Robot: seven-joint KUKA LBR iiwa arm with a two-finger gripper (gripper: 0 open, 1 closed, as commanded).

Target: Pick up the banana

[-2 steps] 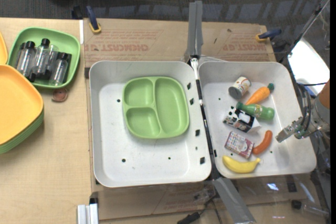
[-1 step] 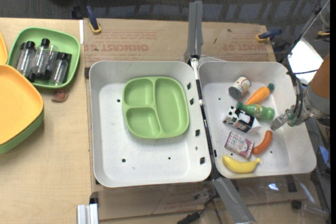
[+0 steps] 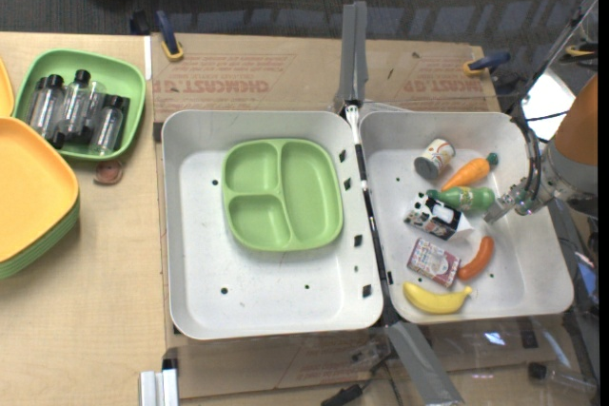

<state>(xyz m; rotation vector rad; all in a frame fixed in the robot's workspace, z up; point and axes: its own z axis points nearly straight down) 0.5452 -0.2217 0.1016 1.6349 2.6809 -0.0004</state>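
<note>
The yellow banana [image 3: 436, 298] lies at the front of the right bin [image 3: 542, 285], near its front wall, curved with its ends turned up. My gripper [image 3: 506, 204] hangs over the right side of that bin, well behind and to the right of the banana, close to the green bottle [image 3: 463, 198]. Nothing shows in its grasp. The arm comes in from the right edge.
Around the banana lie a pink packet [image 3: 434, 261], an orange-red pepper [image 3: 476, 257], a black-and-white box [image 3: 433, 216], a carrot [image 3: 466, 173] and a small can [image 3: 435, 157]. The left bin [image 3: 190, 280] holds a green divided plate [image 3: 283, 195]. A green tray of bottles [image 3: 81, 105] and orange plates [image 3: 29, 195] sit far left.
</note>
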